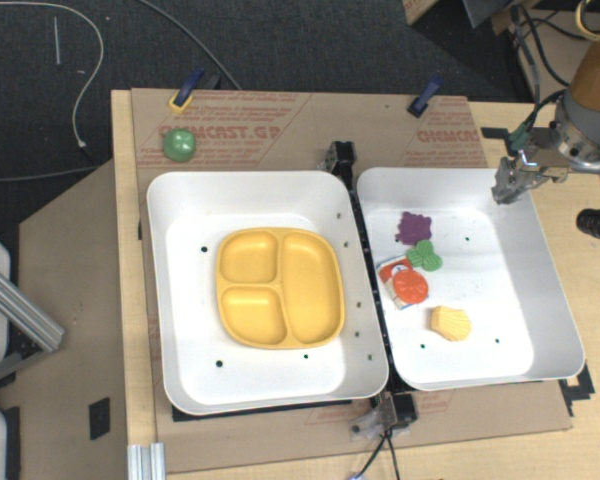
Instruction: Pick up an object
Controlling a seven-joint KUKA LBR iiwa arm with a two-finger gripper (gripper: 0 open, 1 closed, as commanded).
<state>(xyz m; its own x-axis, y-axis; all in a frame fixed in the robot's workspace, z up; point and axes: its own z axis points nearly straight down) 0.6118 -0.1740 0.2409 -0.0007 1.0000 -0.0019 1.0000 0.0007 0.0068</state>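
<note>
Over the right shallow white plastic bin, at its far right corner, hangs the grey two-finger gripper; too small and blurred to tell how it is set, nothing visibly held. Toys lie well apart from it, near that bin's left wall: purple leafy toy, green knobbly toy, red-orange round toy touching a white scrap, yellow shell-shaped ridged toy nearest the camera. Left white bin holds a yellow three-compartment plastic plate. Both bins sit on a brown cardboard sheet, printed lettering, blue clamps at far edge. Small green ball rests on the cardboard. Dark carpet behind, with cables.
</note>
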